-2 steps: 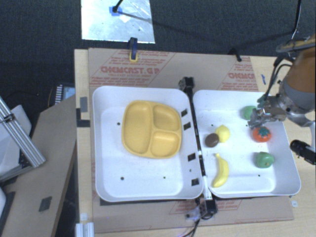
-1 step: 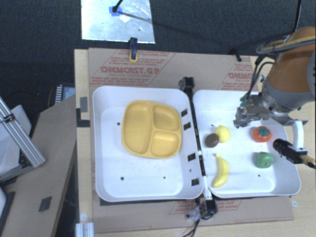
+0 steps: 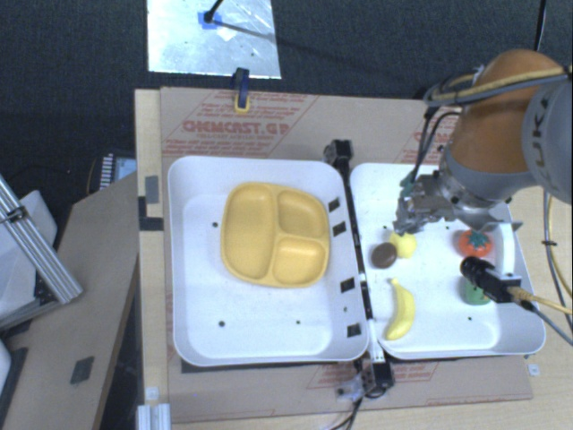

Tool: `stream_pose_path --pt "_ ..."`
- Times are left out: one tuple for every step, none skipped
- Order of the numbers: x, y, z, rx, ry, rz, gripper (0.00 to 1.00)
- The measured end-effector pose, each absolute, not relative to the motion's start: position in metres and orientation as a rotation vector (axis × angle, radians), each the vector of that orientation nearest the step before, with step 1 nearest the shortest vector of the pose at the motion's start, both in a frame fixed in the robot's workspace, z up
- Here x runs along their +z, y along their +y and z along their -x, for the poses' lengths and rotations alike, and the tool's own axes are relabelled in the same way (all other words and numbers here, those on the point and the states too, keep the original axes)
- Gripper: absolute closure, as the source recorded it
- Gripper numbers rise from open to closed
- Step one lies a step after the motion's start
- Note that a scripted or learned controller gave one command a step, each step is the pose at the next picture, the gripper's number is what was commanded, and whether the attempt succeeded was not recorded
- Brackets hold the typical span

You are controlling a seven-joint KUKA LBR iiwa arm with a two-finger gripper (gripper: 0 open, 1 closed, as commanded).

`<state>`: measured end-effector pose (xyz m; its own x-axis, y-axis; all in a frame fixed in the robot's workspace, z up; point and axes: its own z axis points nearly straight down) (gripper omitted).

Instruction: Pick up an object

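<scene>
The hand (image 3: 407,220) hangs over the right bin (image 3: 448,340), just above a small fruit (image 3: 405,245). A round object (image 3: 383,255) sits beside that fruit; a banana (image 3: 400,310) lies nearer the camera. Far left of the hand, a divided plate (image 3: 273,234) rests in the left bin (image 3: 206,321).

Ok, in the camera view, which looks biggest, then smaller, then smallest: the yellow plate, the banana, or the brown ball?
1. Yellow divided plate, by far the largest.
2. Banana, much smaller.
3. Brown ball, the smallest.
All three lie at a similar distance from the camera, so the order looks safe.
</scene>
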<state>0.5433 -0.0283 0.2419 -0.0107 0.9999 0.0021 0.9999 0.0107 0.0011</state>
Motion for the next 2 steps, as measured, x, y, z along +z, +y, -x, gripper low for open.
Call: stream_pose_path --pt "0.246 0.029 -0.551 -0.005 -2.234 2.209 1.0" --pt "0.245 0.082 -0.556 -0.004 -2.233 2.21 1.0"
